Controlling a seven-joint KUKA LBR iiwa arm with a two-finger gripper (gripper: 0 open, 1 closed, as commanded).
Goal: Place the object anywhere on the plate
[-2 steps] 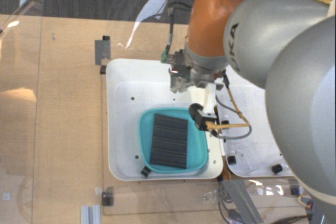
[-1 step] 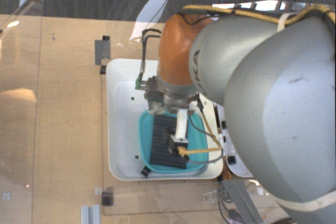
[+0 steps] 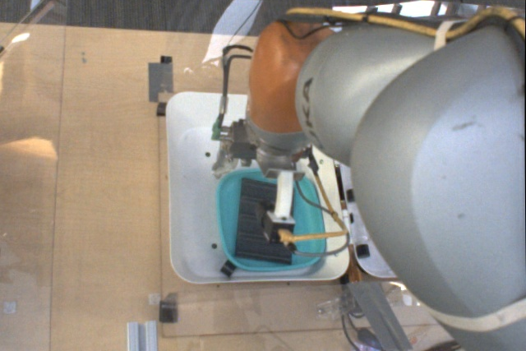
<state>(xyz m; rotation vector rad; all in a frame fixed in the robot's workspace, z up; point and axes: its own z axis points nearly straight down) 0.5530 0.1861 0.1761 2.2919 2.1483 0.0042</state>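
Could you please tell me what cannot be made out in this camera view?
The second shallow white bin, camera view: almost all hidden by the grey arm.
The teal plate, camera view: upper rim covered by the orange-banded wrist.
A small black piece, camera view: too small to identify.

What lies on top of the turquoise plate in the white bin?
A black ribbed rectangular slab lies flat on the turquoise plate. The grey arm covers the plate's upper edge, so anything there is hidden.
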